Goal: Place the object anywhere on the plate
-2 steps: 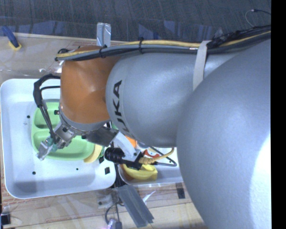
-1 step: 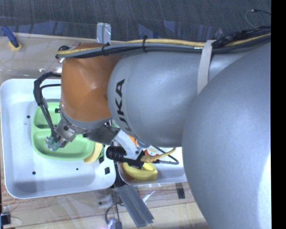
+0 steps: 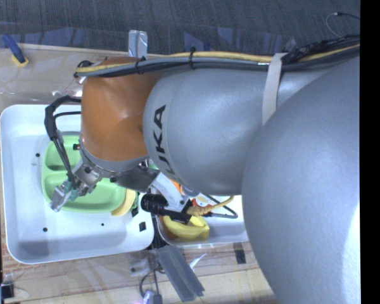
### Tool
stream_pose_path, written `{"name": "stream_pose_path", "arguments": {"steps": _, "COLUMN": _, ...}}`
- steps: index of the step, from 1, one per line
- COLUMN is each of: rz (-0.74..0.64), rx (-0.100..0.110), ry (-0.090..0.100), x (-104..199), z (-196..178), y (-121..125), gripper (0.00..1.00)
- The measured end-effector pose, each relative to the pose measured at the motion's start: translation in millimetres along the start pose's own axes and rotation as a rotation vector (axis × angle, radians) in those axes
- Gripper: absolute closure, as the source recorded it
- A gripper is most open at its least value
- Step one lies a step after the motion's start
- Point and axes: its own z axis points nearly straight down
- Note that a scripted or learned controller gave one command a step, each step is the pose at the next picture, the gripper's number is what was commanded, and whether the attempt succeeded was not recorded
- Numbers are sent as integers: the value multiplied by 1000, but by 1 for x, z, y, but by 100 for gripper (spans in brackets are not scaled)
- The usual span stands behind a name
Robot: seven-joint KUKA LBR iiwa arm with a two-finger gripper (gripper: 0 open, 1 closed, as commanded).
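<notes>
A light green plate (image 3: pixel 63 160) with raised dividers lies in the left white bin (image 3: pixel 19 170), partly hidden under the arm. My gripper (image 3: pixel 62 197) hangs low over the plate's front left rim, pointing down and left. A yellow curved object (image 3: pixel 123 203), like a banana, lies at the plate's front right edge, half under the wrist. I see nothing held at the gripper's tip.
The grey arm with its orange band (image 3: pixel 111 119) covers most of the right bin. A yellow rounded thing (image 3: pixel 187 228) lies at that bin's front left, beside black cabling (image 3: pixel 153 203). The wooden bench edge (image 3: pixel 82 274) runs along the front.
</notes>
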Motion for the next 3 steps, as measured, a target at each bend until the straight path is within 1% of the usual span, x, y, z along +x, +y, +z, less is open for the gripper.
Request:
{"name": "stream_pose_path", "arguments": {"steps": 1, "rz": -6, "rx": 4, "ry": 1, "x": 0, "z": -9, "y": 0, "gripper": 100}}
{"name": "stream_pose_path", "arguments": {"steps": 2, "rz": -6, "rx": 4, "ry": 1, "x": 0, "z": -9, "y": 0, "gripper": 0}}
{"name": "stream_pose_path", "arguments": {"steps": 3, "rz": -12, "rx": 8, "ry": 2, "x": 0, "z": -18, "y": 0, "gripper": 100}}
